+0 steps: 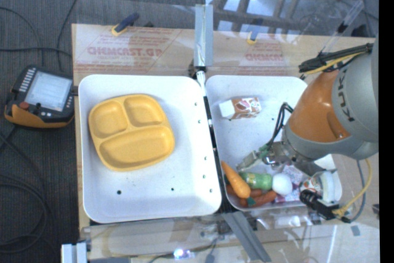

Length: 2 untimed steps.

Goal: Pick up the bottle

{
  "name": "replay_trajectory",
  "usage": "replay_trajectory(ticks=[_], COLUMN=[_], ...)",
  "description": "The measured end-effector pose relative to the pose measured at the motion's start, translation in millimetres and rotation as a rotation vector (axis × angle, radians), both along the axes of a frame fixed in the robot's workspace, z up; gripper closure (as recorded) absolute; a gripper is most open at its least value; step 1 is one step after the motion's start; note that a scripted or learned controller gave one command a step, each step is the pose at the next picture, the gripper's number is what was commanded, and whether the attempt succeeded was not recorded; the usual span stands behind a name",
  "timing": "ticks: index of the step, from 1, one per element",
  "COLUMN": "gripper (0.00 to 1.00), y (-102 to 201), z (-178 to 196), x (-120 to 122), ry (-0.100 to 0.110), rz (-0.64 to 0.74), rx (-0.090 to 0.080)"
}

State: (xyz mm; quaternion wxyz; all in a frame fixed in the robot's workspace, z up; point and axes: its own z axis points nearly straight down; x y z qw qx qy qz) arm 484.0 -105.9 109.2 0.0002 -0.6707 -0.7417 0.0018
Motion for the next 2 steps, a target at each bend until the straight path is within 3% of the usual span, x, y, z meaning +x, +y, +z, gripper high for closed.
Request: replay_trajectory(ticks=[1,2], gripper=[0.00,1.00], y=[-23.0,-23.3], z=[-19.9,-11.4], x=[3.3,6.2], ry=[-0.009,-0.017], rz=[0.252,0.251], rx=[0.005,0.002])
